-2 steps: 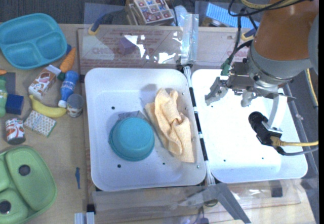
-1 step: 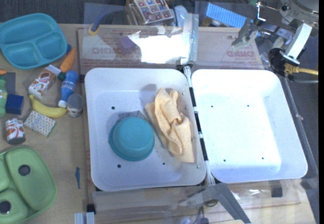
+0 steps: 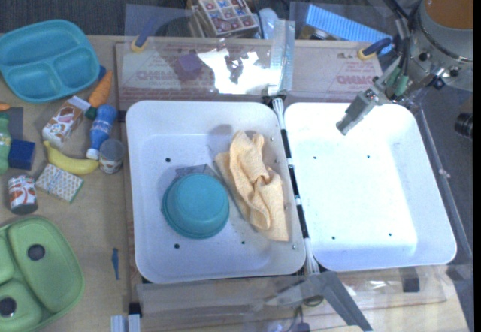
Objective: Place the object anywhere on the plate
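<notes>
A round teal plate-like dish (image 3: 195, 205) sits in the left bin (image 3: 150, 135), toward its front left. Right beside it lies a crumpled yellow cloth (image 3: 255, 182), whose left edge is touching or nearly touching the dish. My gripper (image 3: 352, 119) hangs over the back edge of the right bin (image 3: 376, 195), well to the right of the cloth and the dish. Nothing shows in its grasp. The grey arm comes in from the upper right.
On the bench left of the bins lie a teal divided tray (image 3: 49, 60), a banana (image 3: 69, 158), a blue bottle (image 3: 100, 130), small cartons and a green tray (image 3: 34, 270). A cardboard wall (image 3: 195, 67) runs behind the bins.
</notes>
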You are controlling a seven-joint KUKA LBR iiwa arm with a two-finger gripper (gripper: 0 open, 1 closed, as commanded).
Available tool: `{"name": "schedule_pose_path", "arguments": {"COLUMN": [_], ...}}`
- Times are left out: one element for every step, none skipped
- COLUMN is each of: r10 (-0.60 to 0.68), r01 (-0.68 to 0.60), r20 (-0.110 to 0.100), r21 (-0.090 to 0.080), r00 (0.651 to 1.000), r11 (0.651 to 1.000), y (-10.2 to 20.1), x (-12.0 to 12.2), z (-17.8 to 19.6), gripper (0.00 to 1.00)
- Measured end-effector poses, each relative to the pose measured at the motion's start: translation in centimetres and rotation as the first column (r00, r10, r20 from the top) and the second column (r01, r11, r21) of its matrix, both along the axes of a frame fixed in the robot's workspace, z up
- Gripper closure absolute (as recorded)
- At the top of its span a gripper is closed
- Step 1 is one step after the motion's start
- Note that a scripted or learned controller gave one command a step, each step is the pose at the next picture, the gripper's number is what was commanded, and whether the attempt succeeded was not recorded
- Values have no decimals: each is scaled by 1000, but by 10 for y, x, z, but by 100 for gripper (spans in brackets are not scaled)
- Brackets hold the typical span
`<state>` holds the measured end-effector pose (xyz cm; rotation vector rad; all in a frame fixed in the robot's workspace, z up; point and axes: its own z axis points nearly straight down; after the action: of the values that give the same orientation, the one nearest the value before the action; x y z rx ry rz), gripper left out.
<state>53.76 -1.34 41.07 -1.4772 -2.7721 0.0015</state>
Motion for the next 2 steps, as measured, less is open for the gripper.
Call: {"name": "schedule_pose_path", "arguments": {"r10": [502,505], "r01": [-502,-505], "r20": [3,9], "r21": [-1,-6], "r00": [865,863], "r11": [865,863], "y": [-40,-38], "x": [-52,-50], "z": [-31,-19], "gripper": [0,100]}}
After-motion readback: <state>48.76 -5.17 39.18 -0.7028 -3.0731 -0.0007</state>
